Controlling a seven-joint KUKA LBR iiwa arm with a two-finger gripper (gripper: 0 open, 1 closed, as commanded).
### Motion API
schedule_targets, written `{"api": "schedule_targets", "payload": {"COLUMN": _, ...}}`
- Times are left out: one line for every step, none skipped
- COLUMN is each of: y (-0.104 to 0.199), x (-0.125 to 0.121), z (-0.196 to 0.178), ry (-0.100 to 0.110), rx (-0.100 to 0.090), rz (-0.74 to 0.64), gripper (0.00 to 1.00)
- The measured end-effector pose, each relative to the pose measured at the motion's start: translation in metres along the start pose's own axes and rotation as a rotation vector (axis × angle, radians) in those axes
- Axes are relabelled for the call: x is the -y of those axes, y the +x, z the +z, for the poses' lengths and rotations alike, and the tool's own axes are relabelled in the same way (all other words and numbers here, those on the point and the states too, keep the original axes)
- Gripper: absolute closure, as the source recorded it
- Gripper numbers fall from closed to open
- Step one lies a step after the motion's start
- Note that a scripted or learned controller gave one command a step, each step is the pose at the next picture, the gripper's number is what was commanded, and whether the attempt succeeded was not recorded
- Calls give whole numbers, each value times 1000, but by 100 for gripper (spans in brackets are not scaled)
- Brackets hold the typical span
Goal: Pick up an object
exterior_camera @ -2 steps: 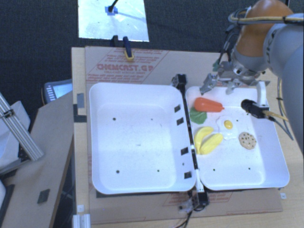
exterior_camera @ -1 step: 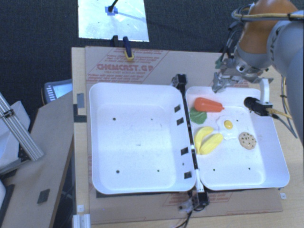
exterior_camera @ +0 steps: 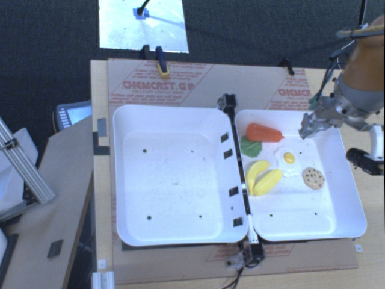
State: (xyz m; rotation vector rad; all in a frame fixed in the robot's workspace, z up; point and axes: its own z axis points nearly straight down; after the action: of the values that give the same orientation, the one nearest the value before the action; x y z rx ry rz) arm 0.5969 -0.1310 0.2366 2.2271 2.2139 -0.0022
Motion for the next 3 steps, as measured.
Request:
{"api": "schedule_targets", "payload": {"y": 73, "x": 39, "z": -18, "ry": -1, "rx": -4, "rz": -15, "gripper": 100}}
{"api": "schedule_targets", "payload": {"y": -19, "x": 103, "z": -111, "ry": -9, "rx": 3, "rz": 2, "gripper": 100}}
{"api": "schedule_targets", "payload": {"y": 64, "x": 110, "z": -117, "ry": -4, "rx": -4, "rz": -18, "gripper": 100}}
